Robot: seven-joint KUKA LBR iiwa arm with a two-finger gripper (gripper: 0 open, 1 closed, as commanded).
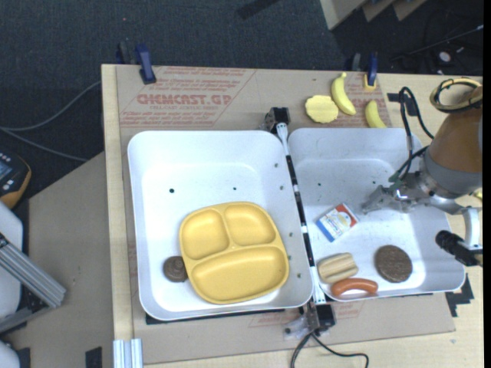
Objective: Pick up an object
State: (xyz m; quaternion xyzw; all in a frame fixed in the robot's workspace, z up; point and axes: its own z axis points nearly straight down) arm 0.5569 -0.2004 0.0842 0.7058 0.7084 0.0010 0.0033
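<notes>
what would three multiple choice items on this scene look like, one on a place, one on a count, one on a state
1. Where does the yellow divided tray lie?
A. in the left bin
B. in the right bin
C. on the bench behind the bins

2. How many bananas lie on the bench behind the right bin?
A. none
B. two
C. five

3. How does the claw stand to the small white packet?
A. it grips the packet
B. it is above the right bin's floor, apart from the packet
C. it is over the left bin

Key: 1 A, the tray fills much of the left bin. 2 B, one banana and a second banana lie near the yellow lump. 3 B, bare white floor shows between claw and packet.
</notes>
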